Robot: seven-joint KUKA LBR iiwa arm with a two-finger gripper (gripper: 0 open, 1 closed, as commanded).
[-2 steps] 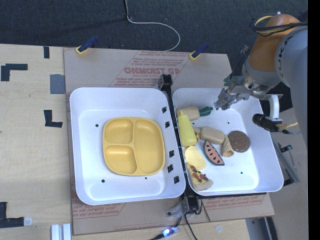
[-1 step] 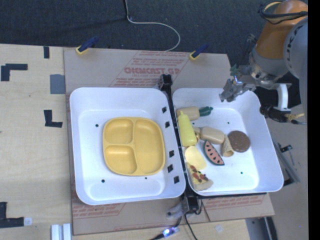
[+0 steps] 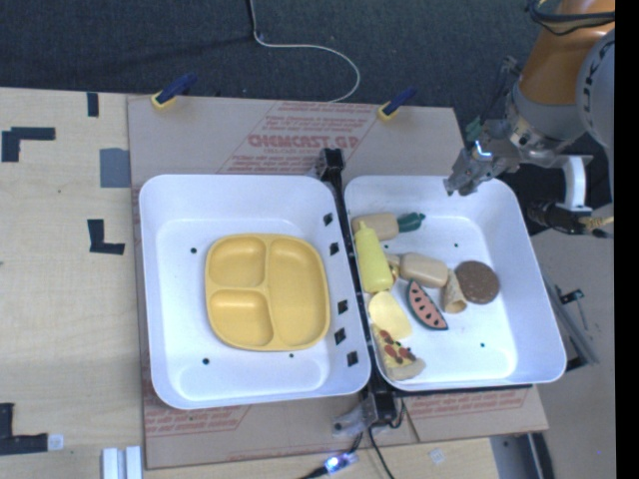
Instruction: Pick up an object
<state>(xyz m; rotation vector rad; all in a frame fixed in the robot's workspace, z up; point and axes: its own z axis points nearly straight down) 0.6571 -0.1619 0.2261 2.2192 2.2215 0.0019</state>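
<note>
Using the right bin (image 3: pixel 519 362) as the landmark: the left bin (image 3: pixel 165 267) sits right beside it, holding a yellow divided plate (image 3: pixel 268 292). The arm (image 3: pixel 564 58) hangs over the right bin's far right corner, gripper (image 3: pixel 467 180) just above the rim (can't tell if the jaws are spread or pressed together, too small). Inside, toward its left wall, lies a heap of toy food. The yellow corn-like piece (image 3: pixel 372 257) looks light, stiff, probably slick plastic, so I'd pinch it across its narrow middle. Smaller bits nearby: brown round piece (image 3: pixel 478 281), watermelon slice (image 3: pixel 426 305).
</note>
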